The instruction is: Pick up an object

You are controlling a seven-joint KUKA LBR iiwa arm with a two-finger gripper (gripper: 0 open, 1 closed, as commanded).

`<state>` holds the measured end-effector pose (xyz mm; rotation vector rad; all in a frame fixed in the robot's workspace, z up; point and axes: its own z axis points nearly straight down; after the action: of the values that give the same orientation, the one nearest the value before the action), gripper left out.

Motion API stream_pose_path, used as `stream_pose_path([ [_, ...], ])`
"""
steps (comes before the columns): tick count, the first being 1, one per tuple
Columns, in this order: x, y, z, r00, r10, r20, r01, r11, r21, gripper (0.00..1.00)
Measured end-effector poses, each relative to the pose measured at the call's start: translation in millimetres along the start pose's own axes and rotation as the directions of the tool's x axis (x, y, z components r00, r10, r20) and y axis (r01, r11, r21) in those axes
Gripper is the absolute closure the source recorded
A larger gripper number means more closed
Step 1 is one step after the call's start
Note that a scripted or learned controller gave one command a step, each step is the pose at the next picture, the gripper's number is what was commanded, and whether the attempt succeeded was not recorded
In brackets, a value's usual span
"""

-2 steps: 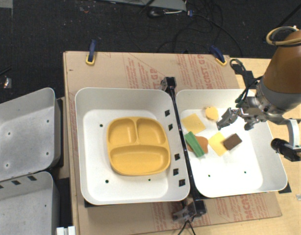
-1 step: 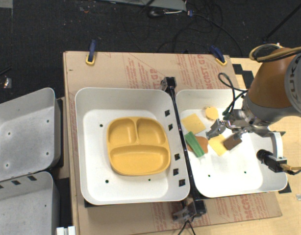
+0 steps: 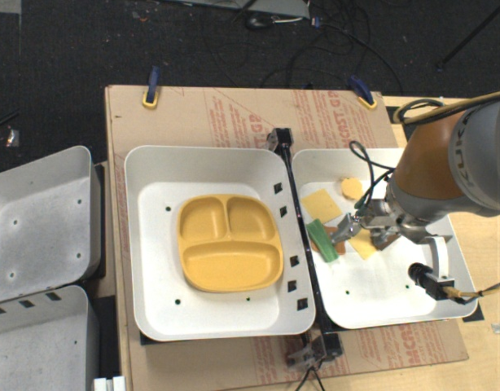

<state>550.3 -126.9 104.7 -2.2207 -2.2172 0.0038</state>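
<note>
1. The green block (image 3: 322, 240) lies in the right bin (image 3: 380, 304) by the divider, its long axis slanting from upper left to lower right.
2. The gripper (image 3: 350, 227) sits just right of its upper half, beside yellow pieces (image 3: 322, 204).
3. Fingers (blurred): I cannot tell their state.

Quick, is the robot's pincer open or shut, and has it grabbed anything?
Pincer: low in the right shallow white bin, beside the flat green block and pale yellow square pieces. Open or shut, or holding something, cannot be told.
</note>
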Motion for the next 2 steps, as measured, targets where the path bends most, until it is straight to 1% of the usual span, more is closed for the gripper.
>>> stream_pose_path([
  [1,0,1,-13,1.000,0.001,0.001,-0.001,1.000,-0.004,1.00],
  [2,-5,-6,-60,1.000,0.001,0.002,-0.001,1.000,-0.008,1.00],
])
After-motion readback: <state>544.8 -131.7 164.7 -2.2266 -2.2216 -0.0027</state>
